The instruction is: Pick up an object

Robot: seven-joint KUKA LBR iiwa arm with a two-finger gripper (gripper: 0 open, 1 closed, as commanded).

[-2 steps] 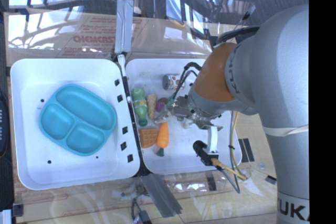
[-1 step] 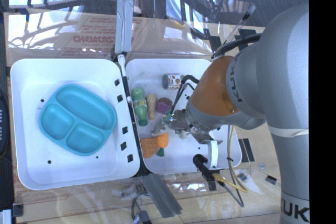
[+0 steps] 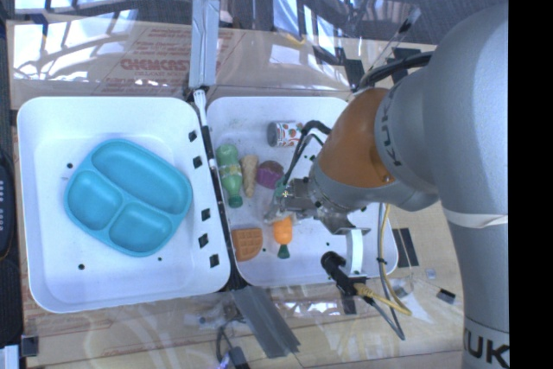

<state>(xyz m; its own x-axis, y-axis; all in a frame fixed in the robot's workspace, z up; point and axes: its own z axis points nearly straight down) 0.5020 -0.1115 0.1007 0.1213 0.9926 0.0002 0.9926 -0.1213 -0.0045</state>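
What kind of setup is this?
Likely a robot bin-picking test bench: two white bins side by side, toy food such as a carrot, and the grey arm reaching in.

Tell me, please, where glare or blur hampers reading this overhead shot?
Camera view: bright reflections streak the clear panel behind the bins; the left bin is nearly washed out, though the blue plate reads clearly; the small items by the gripper are soft, and the arm hides part of the right bin.
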